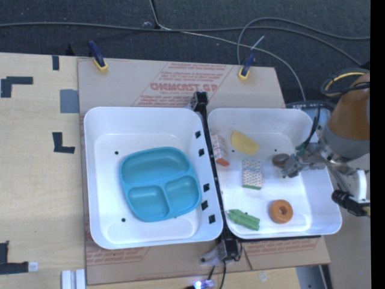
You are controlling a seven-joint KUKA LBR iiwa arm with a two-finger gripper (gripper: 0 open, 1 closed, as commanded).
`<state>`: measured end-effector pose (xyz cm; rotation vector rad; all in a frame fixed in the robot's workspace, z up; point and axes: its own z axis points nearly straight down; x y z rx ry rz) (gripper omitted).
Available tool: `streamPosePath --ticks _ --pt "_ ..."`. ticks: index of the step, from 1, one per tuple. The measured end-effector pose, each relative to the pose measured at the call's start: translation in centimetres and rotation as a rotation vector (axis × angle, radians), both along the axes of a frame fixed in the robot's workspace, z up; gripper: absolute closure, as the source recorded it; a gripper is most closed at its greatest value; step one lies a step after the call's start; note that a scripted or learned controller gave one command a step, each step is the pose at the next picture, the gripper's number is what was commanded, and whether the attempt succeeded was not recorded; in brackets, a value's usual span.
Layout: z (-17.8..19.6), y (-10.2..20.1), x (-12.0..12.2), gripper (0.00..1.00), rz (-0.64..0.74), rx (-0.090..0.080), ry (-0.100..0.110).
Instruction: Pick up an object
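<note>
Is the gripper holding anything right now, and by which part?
Cannot be told: the gripper sits low in the right white bin, beside a small brown round object.

Well off to the far side of my gripper from my arm lies a pale wooden benchtop (pixel 36 179) with dark tape marks (pixel 60 142) on it. Beyond my gripper, at the back, runs dark carpet-like floor (pixel 180 5) crossed by thin cables (pixel 156 17). A brown cardboard sheet (pixel 180 83) lies on the bench, held at its back edge by two blue-and-yellow clamps (pixel 97 58).
</note>
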<state>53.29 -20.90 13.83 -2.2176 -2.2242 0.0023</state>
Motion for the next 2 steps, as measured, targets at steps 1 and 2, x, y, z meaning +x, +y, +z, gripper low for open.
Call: streamPosePath --ticks 1,2 --pt "6.1 -0.2 -0.5 1.00 -0.002 -0.002 -0.006" --pt "12.5 -0.4 -0.6 1.00 -0.001 -0.002 -0.008"
